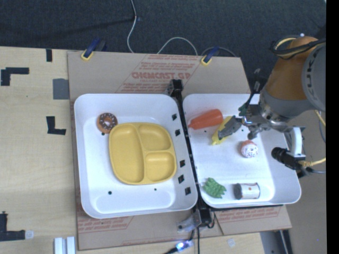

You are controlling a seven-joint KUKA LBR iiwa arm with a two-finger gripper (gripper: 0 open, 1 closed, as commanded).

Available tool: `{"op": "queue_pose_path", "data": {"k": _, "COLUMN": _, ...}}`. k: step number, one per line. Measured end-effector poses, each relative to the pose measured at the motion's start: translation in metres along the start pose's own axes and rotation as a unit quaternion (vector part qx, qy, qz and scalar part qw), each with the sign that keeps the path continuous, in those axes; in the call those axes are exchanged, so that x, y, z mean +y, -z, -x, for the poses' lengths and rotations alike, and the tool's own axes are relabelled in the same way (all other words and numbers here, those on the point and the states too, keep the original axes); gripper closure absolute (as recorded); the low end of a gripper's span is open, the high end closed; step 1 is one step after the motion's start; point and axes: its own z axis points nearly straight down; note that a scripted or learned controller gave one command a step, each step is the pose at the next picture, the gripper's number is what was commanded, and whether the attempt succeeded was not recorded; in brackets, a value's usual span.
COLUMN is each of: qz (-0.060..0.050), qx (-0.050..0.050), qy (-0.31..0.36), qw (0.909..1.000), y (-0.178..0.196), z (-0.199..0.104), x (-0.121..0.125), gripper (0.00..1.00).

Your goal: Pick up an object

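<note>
A robot gripper (226, 132) in the right bin (280, 194) pinches a yellow banana-like toy (222, 133) just beside an orange carrot (205, 118). The grip looks near one end — on lifting, the toy could pivot and slip out.

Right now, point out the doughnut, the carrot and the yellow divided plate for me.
doughnut (107, 121), camera view, on its frosted ring, left bin.
carrot (206, 119), camera view, middle of its orange body, right bin.
yellow divided plate (125, 171), camera view, on its lower left rim, left bin.
</note>
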Motion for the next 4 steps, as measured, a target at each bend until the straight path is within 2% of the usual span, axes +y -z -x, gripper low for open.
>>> {"op": "queue_pose_path", "data": {"k": 1, "qz": 0.007, "qx": -0.001, "qy": 0.002, "qw": 1.0, "y": 0.008, "z": 0.0, "x": 0.003, "gripper": 0.0}}
{"op": "queue_pose_path", "data": {"k": 3, "qz": 0.006, "qx": -0.001, "qy": 0.002, "qw": 1.0, "y": -0.092, "z": 0.006, "x": -0.002, "gripper": 0.0}}
{"op": "queue_pose_path", "data": {"k": 4, "qz": 0.006, "qx": -0.001, "qy": 0.002, "qw": 1.0, "y": -0.081, "z": 0.005, "x": -0.002, "gripper": 1.0}}
